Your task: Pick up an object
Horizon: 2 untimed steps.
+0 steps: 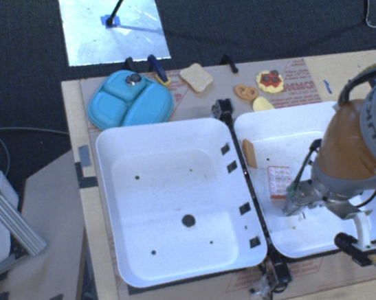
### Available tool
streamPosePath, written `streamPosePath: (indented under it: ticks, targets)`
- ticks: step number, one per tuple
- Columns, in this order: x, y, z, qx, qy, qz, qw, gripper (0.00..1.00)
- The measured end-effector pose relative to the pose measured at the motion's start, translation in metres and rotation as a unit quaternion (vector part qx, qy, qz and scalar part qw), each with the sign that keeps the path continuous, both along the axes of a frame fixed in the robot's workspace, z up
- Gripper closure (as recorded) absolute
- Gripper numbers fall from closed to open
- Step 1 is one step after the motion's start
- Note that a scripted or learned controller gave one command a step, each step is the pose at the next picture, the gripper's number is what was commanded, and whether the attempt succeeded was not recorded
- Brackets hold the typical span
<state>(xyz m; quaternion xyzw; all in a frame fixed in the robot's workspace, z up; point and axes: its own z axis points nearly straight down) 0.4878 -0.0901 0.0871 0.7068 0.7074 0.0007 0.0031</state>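
- Blue sectioned tray (129, 100): lies on the bench behind the left bin, clear of its rim; a small grey knob sits on top.
- Left bin (121, 190): its floor carries only a dark round spot (188, 220) and a few small specks, leaving wide open room.
- Toast slice (196, 77), pretzel (245, 92), small pizza (270, 81) and a yellow piece (262, 104): ranged along the bench behind the bins, the yellow piece touching the right bin's back rim.
- Right bin (267, 122): a tan block (249, 152) lies near its left wall; a red-and-white packet (278, 180) lies mid-floor. The bin's right half is hidden by the arm.
- Gripper (295, 204): low over the floor, just beside the packet's lower right corner; finger state cannot be told, being small and dark.
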Motion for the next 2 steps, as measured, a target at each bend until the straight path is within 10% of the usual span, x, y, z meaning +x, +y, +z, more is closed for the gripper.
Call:
streamPosePath:
  ticks: [1,2]
  targets:
    - [0.029,0.092,0.103,0.0036,-0.004,0.007,1.0,1.0]
    - [-0.002,0.019,0.121,0.0004,0.001,-0.003,1.0,1.0]
